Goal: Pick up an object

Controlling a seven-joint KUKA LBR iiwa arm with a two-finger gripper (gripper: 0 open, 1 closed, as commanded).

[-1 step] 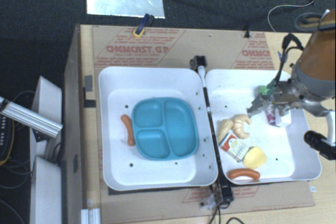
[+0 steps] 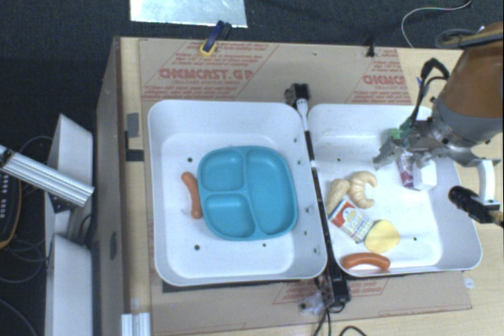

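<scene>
A sausage [image 2: 365, 262] lies at the frame's lower right, in the right bin [image 2: 461, 248]. Above it, the tool [image 2: 411, 157] grasps a small pink-and-white packet [image 2: 409, 169], seemingly light, crushable and slick; gripping across its middle looks safest.

Two bins [image 2: 236, 110], two sausages [image 2: 191, 193]

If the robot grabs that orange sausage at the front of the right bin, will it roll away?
The sausage looks round and smooth, so a push would probably roll it. It lies against the right bin's front wall, which may stop it. It seems small, likely light.
</scene>
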